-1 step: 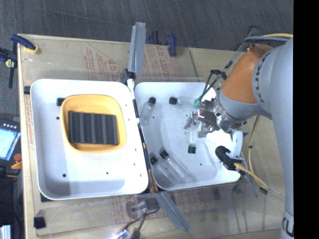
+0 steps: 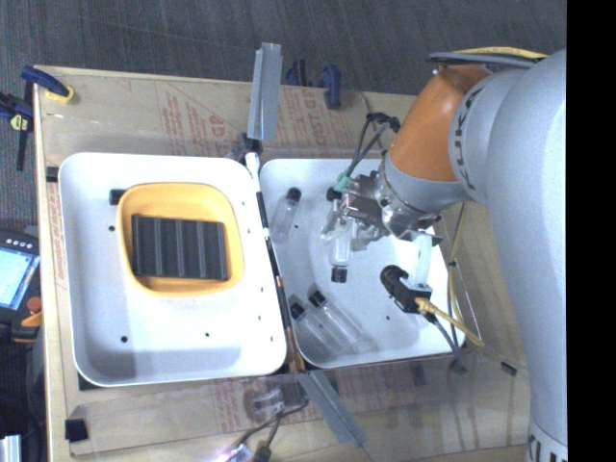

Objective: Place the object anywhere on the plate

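We've got the pincer (image 2: pixel 343 237) down in the right bin (image 2: pixel 371 352), and it looks clamped on a clear bottle (image 2: pixel 340 250) with a dark cap hanging upright between the fingers. Two more clear bottles lie in that bin, one (image 2: pixel 284 212) at the upper left, another (image 2: pixel 330 321) near the bottom. The yellow plate (image 2: pixel 179 198) sits in the left bin (image 2: pixel 164 359) on the counter (image 2: pixel 173 104).
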Controlling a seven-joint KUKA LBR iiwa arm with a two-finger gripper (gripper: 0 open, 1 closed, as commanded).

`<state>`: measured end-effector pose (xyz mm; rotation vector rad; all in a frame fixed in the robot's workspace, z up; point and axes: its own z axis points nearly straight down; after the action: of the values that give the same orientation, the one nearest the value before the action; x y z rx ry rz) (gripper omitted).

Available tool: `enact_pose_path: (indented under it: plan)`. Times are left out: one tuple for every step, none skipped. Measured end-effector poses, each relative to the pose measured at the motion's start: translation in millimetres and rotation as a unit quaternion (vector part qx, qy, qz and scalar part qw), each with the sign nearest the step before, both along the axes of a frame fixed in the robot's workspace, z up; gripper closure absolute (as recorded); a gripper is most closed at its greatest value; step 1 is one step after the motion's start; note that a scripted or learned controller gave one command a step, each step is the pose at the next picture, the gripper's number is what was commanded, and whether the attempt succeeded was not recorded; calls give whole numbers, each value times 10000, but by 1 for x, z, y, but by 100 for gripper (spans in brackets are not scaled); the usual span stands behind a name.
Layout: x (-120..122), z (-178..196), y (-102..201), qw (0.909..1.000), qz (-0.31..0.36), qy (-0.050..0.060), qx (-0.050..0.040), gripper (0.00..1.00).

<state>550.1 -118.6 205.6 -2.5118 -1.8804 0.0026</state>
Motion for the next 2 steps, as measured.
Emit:
enact_pose_path:
  plan:
    - [65, -15, 70, 9904, 1380, -7, -4, 100]
    - [65, 28, 146, 9758, 2187, -12, -1, 100]
